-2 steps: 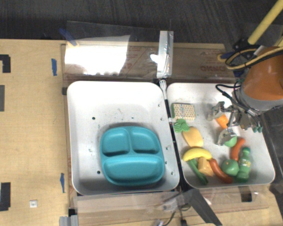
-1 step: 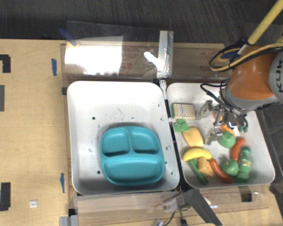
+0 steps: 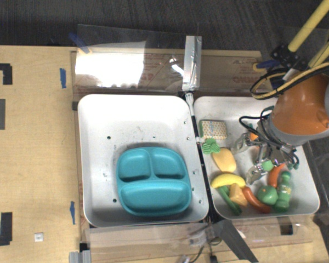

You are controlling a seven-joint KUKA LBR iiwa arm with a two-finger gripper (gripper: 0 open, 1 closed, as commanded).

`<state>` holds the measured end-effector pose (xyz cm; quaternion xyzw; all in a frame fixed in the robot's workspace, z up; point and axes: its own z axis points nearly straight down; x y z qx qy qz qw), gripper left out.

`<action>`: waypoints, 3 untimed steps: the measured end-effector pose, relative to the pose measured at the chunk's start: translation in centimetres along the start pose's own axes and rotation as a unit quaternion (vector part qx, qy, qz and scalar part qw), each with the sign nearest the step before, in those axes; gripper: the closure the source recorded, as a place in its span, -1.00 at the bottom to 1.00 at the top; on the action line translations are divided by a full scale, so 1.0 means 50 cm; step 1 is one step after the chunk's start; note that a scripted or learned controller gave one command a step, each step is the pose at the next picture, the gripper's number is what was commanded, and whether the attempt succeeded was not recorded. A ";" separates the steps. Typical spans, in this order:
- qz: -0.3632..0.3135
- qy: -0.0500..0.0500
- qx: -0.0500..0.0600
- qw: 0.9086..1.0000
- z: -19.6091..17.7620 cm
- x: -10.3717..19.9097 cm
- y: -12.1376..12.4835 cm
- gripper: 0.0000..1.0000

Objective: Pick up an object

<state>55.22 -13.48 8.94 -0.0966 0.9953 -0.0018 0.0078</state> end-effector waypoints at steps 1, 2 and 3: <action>-0.083 0.001 -0.002 0.997 0.007 -0.204 -0.056 -1.00; -0.045 0.002 -0.003 0.999 0.005 -0.135 -0.054 -1.00; -0.043 0.001 0.002 0.999 0.002 -0.125 0.020 -1.00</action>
